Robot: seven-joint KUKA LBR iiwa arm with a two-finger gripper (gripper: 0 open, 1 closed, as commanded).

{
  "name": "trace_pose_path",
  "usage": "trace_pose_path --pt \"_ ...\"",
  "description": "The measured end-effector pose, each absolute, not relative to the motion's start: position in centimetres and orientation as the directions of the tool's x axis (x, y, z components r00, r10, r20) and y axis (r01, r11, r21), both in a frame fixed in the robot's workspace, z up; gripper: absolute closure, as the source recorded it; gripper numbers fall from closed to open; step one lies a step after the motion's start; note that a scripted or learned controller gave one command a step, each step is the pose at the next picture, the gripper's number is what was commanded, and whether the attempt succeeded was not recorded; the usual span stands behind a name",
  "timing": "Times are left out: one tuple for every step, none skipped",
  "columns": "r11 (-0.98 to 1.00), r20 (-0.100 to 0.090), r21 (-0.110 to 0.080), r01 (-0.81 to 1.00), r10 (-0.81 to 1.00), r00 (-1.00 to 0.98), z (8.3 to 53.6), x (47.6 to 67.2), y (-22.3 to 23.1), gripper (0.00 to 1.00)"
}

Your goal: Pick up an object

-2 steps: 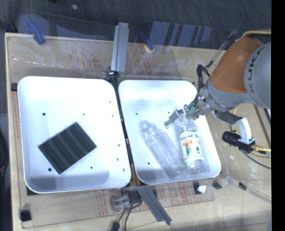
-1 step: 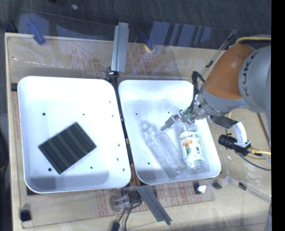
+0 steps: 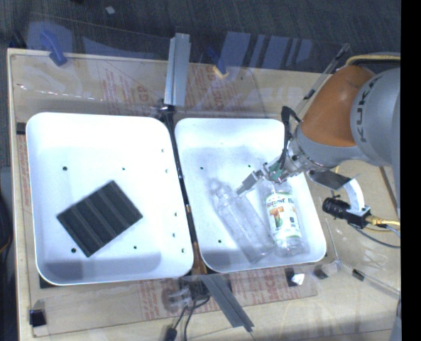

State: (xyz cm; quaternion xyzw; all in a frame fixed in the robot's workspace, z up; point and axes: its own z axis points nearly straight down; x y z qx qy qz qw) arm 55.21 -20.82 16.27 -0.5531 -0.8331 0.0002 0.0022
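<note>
Left bin [image 3: 40, 190]: one black ribbed pad [image 3: 99, 217], lying flat. Right bin [image 3: 196, 141]: clear bottle [image 3: 240, 222] beside labelled bottle [image 3: 284, 219], both lying down. Gripper [image 3: 261, 177] above the bottles' tops; jaw state cannot be told.

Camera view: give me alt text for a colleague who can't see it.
The gripper of the grey-and-orange arm is low in the right bin, at the top ends of a labelled clear bottle and a plain clear bottle lying side by side. The left bin holds a flat, dark ribbed panel.
</note>
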Motion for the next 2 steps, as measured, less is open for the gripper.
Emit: trace_pose_path --pt "0.319 0.004 -0.003 0.948 0.948 -0.319 15.3 54.9 -21.0 0.0" --pt "0.368 0.003 -0.002 0.93 0.93 -0.368 15.6 53.1 -18.4 0.0"
